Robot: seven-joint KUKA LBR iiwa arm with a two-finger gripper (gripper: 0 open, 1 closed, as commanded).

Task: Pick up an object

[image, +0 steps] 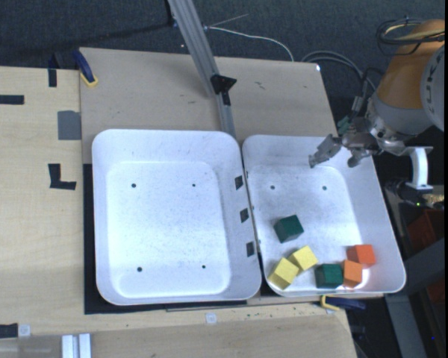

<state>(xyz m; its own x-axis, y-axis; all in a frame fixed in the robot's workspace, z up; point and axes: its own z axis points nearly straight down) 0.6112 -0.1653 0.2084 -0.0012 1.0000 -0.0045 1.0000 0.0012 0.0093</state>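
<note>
Watching the feed, I see the gripper (335,155) hanging over the upper right part of the right bin (373,200), its two fingers spread wide apart with nothing between them. All the blocks lie well below it in this view, gathered toward the right bin's near edge. Taking the dark green cube (288,228) as my landmark, it sits alone in the middle of the right bin's lower half, the closest block to the gripper yet clearly apart from it, down and to the left of the fingers. Below the green cube lie two yellow blocks (294,265), touching each other. Right of those sits a second green block (328,275), and beside it two orange blocks (357,263) pressed into the bin's lower right corner. Left of the green cube, across the shared rim, is the left bin (164,148).
</note>
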